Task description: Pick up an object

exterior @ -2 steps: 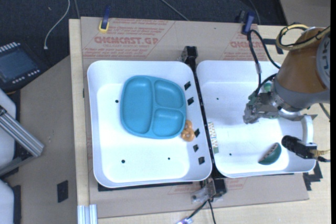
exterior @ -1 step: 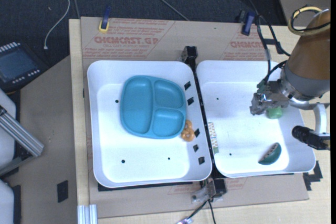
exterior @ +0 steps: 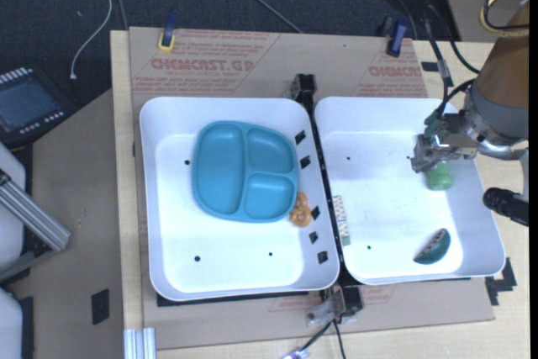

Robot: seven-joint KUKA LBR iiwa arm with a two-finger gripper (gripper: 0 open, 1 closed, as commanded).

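- The arm comes in from the right and its tool (exterior: 430, 157) sits low over the right bin (exterior: 378, 206), near that bin's far right side.
- Right under the tool's tip is a small pale green object (exterior: 439, 177), on the bin floor and touching or very nearly touching the metal above it.
- Whether the tool is spread wide, narrowed or clamped on that piece, I cannot tell; the wrist hides that part, and nothing shows the green piece being carried.
- Second candidate: a dark teal wedge (exterior: 433, 247) with a lighter speckled face, lying near the right bin's front right corner, well apart from the tool.
- Over in the left bin (exterior: 227, 265), a blue divided plate (exterior: 246, 171) lies flat, and a small orange-tan lump (exterior: 300, 213) sits just beside its right edge, close to the wall between the bins.
- Handling call on the green piece: it looks small, rounded and probably light, likely smooth plastic or rubber, so it could squirt sideways out of a pinch that lands off-centre.
- Best hold, in my judgement: straight down, closing across its widest middle, low enough to get past the curve.
- The wedge looks flatter and thin-edged; I'd take it across the narrow thickness, though lying flat it gives little to bite.
- The plate looks stiff, broad and shallow, a poor fit for this tool except at the rim.
- The white tabletop bins look slick, so anything nudged may slide.
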